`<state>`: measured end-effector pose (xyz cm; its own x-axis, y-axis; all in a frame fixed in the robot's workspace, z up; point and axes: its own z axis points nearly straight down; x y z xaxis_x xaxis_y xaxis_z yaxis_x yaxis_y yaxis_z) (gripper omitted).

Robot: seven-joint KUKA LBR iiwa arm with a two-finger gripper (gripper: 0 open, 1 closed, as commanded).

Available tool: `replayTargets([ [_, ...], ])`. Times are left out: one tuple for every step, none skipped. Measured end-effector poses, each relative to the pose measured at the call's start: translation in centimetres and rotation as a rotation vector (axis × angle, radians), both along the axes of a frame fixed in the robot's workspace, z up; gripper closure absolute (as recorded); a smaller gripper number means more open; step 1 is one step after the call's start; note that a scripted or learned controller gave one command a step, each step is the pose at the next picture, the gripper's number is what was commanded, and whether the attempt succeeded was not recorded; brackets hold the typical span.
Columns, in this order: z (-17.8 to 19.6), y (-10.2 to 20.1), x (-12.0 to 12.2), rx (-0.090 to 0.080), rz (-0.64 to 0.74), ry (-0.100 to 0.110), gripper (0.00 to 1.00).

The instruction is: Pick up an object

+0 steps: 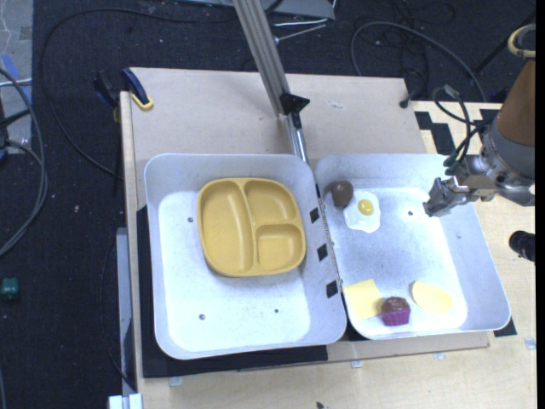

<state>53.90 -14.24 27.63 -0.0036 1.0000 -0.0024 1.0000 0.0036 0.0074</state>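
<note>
The right bin (443,245) holds several small objects. A brown ball (341,193) and a fried egg toy (364,213) lie at its far left corner. Along the near edge sit a yellow cheese square (363,298), a purple object (395,310) and a pale yellow oval (432,296). My gripper (438,201) hangs over the bin's far right side, away from all of these, with nothing visible between its fingers.
The left bin (170,296) holds a yellow divided tray (251,227). A metal pole (266,49) slants up from between the bins. Cables lie on the dark floor beyond the bench.
</note>
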Motion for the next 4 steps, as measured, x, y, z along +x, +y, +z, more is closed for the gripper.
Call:
replayTargets([
  [-1.8, 5.4, 1.4, 0.003, 0.004, 0.008, 1.0],
  [-1.6, 9.9, 2.2, 0.003, 0.003, 0.007, 1.0],
  [-1.4, 15.2, 2.7, 0.003, 0.005, 0.006, 1.0],
  [-2.9, 19.7, 3.2, 0.003, 0.004, 0.009, 1.0],
])
